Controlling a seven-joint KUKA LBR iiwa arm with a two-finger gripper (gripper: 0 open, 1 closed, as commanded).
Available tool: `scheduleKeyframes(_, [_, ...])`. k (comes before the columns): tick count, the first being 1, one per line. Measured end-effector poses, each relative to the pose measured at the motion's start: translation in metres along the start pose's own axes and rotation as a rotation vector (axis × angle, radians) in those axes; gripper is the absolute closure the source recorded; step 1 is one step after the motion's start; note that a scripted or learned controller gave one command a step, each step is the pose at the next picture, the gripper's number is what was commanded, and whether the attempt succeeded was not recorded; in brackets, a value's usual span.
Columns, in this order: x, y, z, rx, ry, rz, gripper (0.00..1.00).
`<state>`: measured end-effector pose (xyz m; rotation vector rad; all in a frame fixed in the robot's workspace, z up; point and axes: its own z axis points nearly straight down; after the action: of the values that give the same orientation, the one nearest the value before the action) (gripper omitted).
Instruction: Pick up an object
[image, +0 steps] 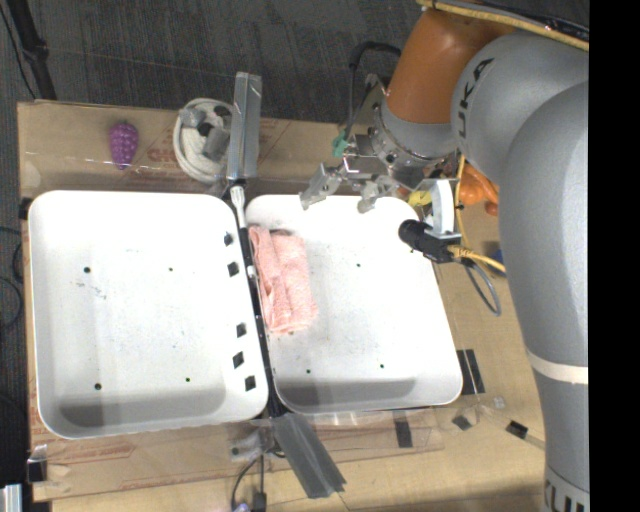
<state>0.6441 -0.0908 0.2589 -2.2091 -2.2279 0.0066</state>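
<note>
On a cardboard-topped bench, a pink cloth (282, 279) lies against the right bin's (420, 345) left wall; the gripper (343, 192), spread and empty, hovers at the far rim, approaching, and must descend leftward.

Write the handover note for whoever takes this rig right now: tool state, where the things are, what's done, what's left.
Tool: above the far edge of the right bin, fingers spread open, nothing between them.
Pink cloth: lying crumpled in the right bin, against its left wall beside the divider, apart from the tool.
Left bin: no pick target seen in it.
Outside the bins: a purple grape-like item and a coil of white cord on the bench beyond the left bin.
Done: nothing picked up yet.
Left: bring the tool toward the near-left over the cloth, lower, close on it, lift.
</note>
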Motion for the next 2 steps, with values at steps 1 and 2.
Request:
scheduleKeyframes(1, [-0.013,0.014,0.167,-0.003,0.0,0.008,0.0])
scheduleKeyframes(2, [-0.063,0.014,0.166,-0.005,-0.001,0.046,0.0])
